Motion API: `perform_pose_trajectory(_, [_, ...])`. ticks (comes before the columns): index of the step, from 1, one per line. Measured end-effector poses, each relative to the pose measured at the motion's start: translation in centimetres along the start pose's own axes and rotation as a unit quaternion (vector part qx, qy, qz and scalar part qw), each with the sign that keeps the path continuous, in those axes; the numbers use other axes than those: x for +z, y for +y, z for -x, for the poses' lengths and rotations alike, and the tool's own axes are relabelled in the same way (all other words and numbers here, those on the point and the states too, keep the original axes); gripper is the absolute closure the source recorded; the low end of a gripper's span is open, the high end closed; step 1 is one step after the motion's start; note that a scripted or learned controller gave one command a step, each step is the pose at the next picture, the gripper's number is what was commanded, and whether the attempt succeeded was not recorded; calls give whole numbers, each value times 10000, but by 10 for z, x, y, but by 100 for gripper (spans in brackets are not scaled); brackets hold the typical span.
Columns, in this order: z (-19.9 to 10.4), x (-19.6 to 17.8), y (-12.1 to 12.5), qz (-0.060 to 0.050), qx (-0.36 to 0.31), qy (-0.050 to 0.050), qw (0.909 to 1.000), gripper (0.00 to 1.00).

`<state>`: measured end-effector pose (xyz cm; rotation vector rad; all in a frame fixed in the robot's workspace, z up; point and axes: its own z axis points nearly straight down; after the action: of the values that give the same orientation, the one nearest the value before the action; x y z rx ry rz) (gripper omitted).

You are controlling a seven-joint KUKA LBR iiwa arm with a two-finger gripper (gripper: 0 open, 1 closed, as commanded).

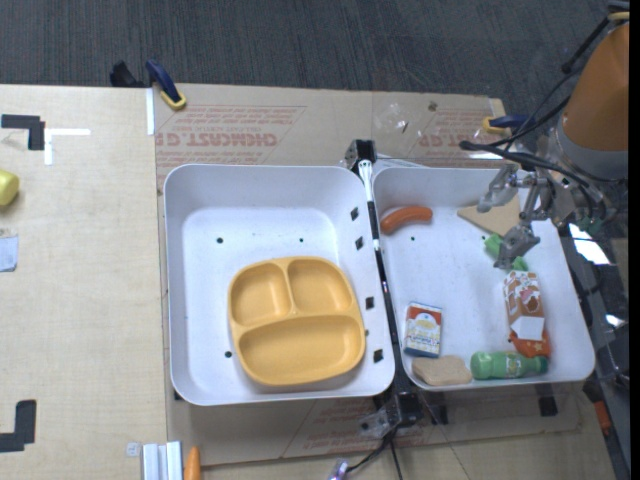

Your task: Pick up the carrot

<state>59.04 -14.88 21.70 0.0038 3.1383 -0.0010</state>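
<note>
The gripper (512, 236) hangs over the upper right part of the right bin (455, 278), and whether its fingers are released or clenched cannot be told, since metal parts and cables blur together there. A small green thing (497, 247) shows just beside the tips, too hidden to name. The carrot (405, 217) lies well to the left of the gripper, near the bin's upper left corner, its long axis nearly level across the view and tilted slightly up toward the right; which end is the tip is hard to make out. Along the bin's lower part sit a small carton (424, 329), a tan sponge-like piece (442, 371), a green bottle (508, 365) and an orange-and-white packet (525, 313). The left bin (200, 218) holds a yellow divided plate (296, 320). Both bins rest on cardboard (260, 133) over a pale wood worktop (80, 298), with dark carpet (300, 18) beyond.
</note>
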Motion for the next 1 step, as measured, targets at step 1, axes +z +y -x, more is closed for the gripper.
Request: perform_pose_trajectory(1, [-39,120,58,9,301,-38,9995,0])
